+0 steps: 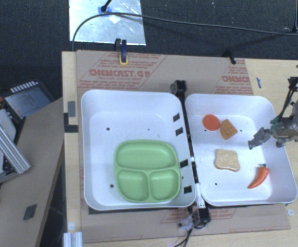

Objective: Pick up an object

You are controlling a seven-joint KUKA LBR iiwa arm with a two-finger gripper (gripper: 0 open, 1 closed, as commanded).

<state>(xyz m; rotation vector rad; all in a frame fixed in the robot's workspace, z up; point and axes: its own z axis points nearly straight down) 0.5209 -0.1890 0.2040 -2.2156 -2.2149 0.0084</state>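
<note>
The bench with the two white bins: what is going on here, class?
A grey robot arm reaches in from the right, its hand over the right bin, with nothing visibly held. That bin holds an orange-red disc, a brown toast-like piece, a pale bread slice and an orange-red pepper. The left bin holds a green divided plate. No object has been picked up yet.
</note>
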